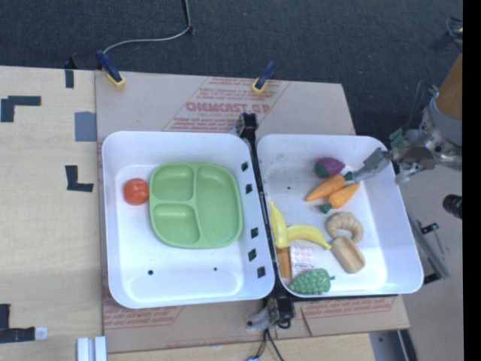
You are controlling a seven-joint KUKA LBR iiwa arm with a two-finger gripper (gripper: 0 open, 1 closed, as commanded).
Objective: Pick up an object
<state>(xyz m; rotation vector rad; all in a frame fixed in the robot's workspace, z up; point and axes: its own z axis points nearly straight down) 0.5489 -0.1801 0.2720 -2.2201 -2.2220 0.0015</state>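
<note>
My gripper [382,171] hangs over the right rim of the right bin [398,224], open, with nothing between its fingers. One grey finger [370,165] slants down to the left and ends just right of two orange carrots [331,189]. A purple vegetable [328,165] lies just above the carrots. Below them sit a tan croissant [345,223] and a brown roll [349,255]. A yellow banana [299,235], a white packet [302,258] and a green bunch of grapes [311,280] lie toward the bin's lower left.
The left bin [128,269] holds a green divided plate [195,204] and a red tomato [136,191] at its left. A black clamp rail [255,201] runs between the bins. Both bins rest on cardboard [218,104] held by yellow clips.
</note>
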